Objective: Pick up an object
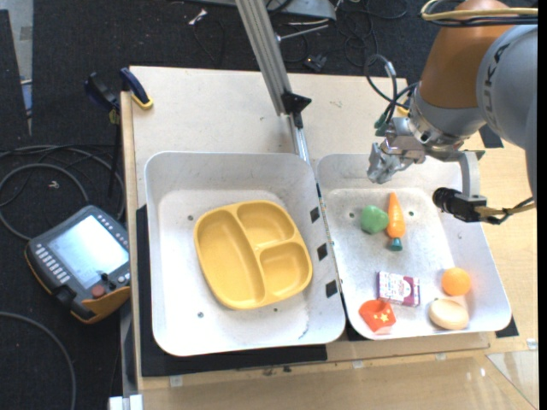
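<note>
Scattered across the right bin (479, 254) lie the pickable things: a green object (373, 219) touching an orange carrot (396, 215) toward the far side, and nearer, a small purple-and-white box (398, 289), a red object (378, 315), an orange ball (456, 281) and a pale egg-shaped item (449, 313). Above the bin's far edge hovers the gripper (381, 166), carrying nothing; how wide it stands cannot be told. Left of this, the left bin (171, 186) holds a yellow divided tray (253, 253).
</note>
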Robot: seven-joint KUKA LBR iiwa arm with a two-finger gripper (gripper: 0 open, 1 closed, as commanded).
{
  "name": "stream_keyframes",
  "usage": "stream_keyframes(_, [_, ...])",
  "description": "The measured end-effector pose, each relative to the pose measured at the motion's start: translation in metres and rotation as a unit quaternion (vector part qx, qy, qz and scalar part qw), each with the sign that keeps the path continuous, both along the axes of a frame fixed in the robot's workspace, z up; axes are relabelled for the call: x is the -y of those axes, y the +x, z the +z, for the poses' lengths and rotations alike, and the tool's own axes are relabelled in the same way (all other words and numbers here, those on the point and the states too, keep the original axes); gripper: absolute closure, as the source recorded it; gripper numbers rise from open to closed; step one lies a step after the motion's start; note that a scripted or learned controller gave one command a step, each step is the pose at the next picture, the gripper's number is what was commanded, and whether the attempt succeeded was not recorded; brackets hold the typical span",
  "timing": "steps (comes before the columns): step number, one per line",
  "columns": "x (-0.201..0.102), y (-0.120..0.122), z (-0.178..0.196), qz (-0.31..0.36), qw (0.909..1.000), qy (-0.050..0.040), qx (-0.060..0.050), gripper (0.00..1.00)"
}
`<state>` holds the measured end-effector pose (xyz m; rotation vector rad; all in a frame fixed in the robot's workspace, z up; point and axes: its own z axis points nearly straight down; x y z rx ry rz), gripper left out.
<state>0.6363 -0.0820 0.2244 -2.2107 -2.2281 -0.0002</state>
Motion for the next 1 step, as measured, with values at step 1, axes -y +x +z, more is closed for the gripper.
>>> stream_keyframes(1, [-0.0581, -0.0148, 0.0069, 0.000, 1.0000, 0.0004, 0.000, 1.00])
